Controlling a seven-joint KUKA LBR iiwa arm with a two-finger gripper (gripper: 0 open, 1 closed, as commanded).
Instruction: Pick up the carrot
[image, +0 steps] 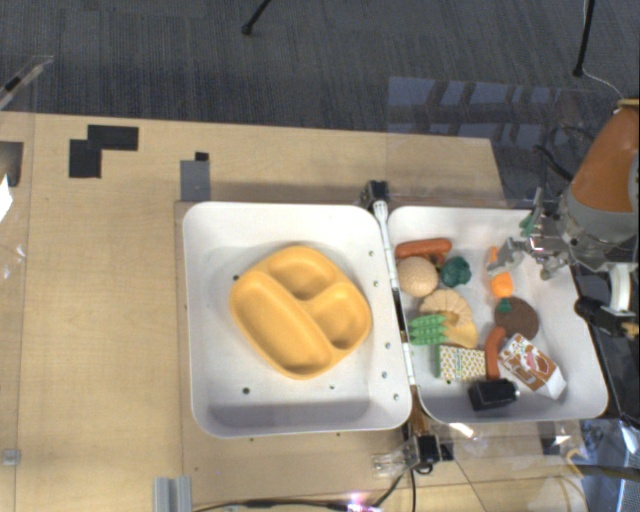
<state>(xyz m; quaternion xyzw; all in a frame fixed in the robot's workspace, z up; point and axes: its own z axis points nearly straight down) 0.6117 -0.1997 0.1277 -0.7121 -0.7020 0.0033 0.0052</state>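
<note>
The carrot (502, 284) is a small orange piece lying in the right bin (590, 395), near its back right, just above a brown disc (518, 319). My gripper (528, 247) hangs low over the bin's back right corner, close above and to the right of the carrot. Its metal tip reaches to the carrot's upper end. Nothing visibly hangs from the gripper. The orange-banded wrist (608, 170) covers the bin's right rim.
The right bin is crowded: a red sausage (424, 247), a beige bun (418, 275), a dark green piece (457, 269), a light green item (428, 328), a patterned box (460, 362), a black block (492, 393) and a red-white carton (530, 365). A yellow divided dish (300, 310) lies in the left bin (215, 400).
</note>
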